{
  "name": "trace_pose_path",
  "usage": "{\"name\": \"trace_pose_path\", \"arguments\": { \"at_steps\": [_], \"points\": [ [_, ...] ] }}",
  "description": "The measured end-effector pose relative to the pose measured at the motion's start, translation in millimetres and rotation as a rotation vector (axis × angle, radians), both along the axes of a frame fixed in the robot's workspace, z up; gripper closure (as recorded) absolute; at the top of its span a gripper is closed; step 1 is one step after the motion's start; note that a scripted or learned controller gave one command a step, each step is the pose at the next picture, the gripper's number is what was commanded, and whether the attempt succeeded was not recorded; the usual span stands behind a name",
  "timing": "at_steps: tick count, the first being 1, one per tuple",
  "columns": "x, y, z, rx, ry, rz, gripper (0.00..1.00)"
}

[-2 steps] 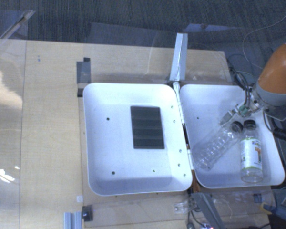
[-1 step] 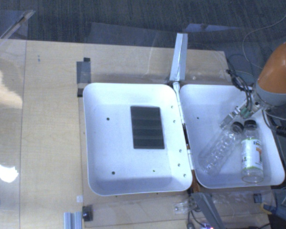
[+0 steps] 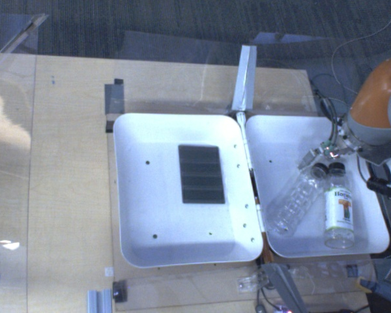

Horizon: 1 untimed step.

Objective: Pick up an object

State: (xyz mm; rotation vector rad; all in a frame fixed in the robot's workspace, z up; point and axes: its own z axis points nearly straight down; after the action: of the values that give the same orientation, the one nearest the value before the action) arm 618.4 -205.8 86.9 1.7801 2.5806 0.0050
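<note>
Camera view takes in the light wooden bench [image 3: 65, 194], and at its left the left bin [image 3: 133, 240] carries a dark ribbed rectangular pad [image 3: 201, 173] lying flat near its middle, well apart from every wall. Nothing there is near the arm, so it plays no part in the risks below.

Across the divider, the right bin [image 3: 274, 135] holds the candidates for picking. A clear plastic bottle [image 3: 294, 202] lies on its side at a slant, its dark cap end up toward the right and its base near the bin's left wall. Just beside it, to the right, a small bottle with a white label [image 3: 339, 215] lies on its side too, close to the bin's lower right corner. The two look close enough to touch or nearly so.

At the far right the gripper [image 3: 331, 150] hangs low over the right bin, just above the clear bottle's cap end, below the arm's orange band [image 3: 378, 103]. Whether the jaws are apart or closed cannot be told from this angle, and nothing is seen held between them.

My judgement of the hazards: both bottles are round and smooth, so a closing grip could squeeze one sideways and send it rolling. A descent at the cap may catch just the narrow neck, and the bottle could pivot and slip out. The neighbouring labelled bottle may be nudged too.
</note>
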Motion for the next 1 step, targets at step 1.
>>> {"name": "trace_pose_path", "arguments": {
  "at_steps": [1],
  "points": [
    [2.8,0.1,10.1,-0.001,-0.006,0.003,1.00]
  ]
}}
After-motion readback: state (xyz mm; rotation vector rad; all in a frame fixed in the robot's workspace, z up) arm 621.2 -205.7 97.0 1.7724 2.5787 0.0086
